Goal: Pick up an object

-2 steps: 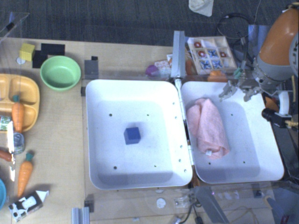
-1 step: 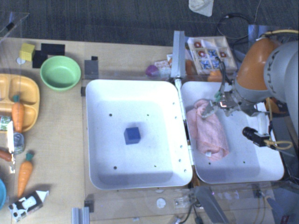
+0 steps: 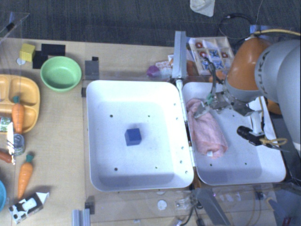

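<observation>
My end effector [image 3: 210,100] over right bin [image 3: 244,171], at pink cloth [image 3: 207,131]; opening: cannot tell. Centre on cloth bulk, descend straight, avoid rim.

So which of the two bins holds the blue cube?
The left bin: the blue cube sits alone near its middle. The right bin holds a pink cloth, with the gripper at the cloth's top end.
</observation>
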